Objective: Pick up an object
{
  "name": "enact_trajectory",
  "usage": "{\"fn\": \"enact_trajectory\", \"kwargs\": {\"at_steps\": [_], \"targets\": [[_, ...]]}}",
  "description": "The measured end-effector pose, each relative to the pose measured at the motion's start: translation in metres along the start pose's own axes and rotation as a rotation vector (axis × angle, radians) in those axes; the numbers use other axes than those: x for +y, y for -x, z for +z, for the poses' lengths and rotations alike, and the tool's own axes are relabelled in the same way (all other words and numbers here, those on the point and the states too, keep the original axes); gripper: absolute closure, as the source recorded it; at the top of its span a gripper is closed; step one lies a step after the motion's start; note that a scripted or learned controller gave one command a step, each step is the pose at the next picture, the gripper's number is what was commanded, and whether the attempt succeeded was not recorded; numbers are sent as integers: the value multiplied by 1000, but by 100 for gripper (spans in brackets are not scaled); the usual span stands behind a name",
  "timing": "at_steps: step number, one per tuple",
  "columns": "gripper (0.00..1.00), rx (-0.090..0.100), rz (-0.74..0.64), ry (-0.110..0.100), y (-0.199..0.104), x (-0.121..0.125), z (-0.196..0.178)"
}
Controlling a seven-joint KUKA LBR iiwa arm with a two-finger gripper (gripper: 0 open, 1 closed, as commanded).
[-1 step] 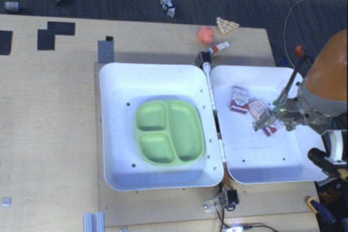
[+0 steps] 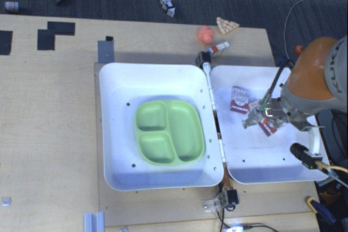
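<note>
A: Entry, left side first. What's on the tabletop (image 2: 49, 133)?

B: Pale wood surface with black squares near the far left edge. Left bin (image 2: 117, 89) holds a green plate (image 2: 169, 132) with three compartments, lying flat near the bin's middle.

A: Between the bins?

B: A black strip runs along the seam where the two rims meet. Behind it, on the tabletop, a pink ball (image 2: 205, 35), a wedge-shaped toy slice (image 2: 227, 25) just right of the ball, and a small marker-like item (image 2: 220, 48) in front of them.

A: Right bin (image 2: 255, 168)?

B: A red-and-white packet (image 2: 240, 99) lies flat in the far left part of it. Just right of that and a little nearer, a second red item (image 2: 267, 127) sits under the pincer (image 2: 260, 116).

A: Relation of pincer to the objects?

B: Pincer is low over the bin floor, tips down and left. The packet is just beside it on the left, apart from the tips. The red item lies directly below and right of the tips, partly hidden by them.

A: Pincer state?

B: Cannot tell; metal parts blur together. Nothing visibly between the tips.

A: Arm (image 2: 318, 76)?

B: Orange band and grey body enter from the right edge, over the bin's right rim.
</note>
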State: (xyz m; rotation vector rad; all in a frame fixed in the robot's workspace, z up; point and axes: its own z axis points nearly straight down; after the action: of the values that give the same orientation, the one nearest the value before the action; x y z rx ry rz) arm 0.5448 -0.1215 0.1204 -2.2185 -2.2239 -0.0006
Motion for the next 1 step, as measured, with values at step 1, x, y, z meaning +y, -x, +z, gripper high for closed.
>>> {"fn": "enact_trajectory", "kwargs": {"at_steps": [1], "targets": [[0,-6,0,16,-24,32,30]]}}
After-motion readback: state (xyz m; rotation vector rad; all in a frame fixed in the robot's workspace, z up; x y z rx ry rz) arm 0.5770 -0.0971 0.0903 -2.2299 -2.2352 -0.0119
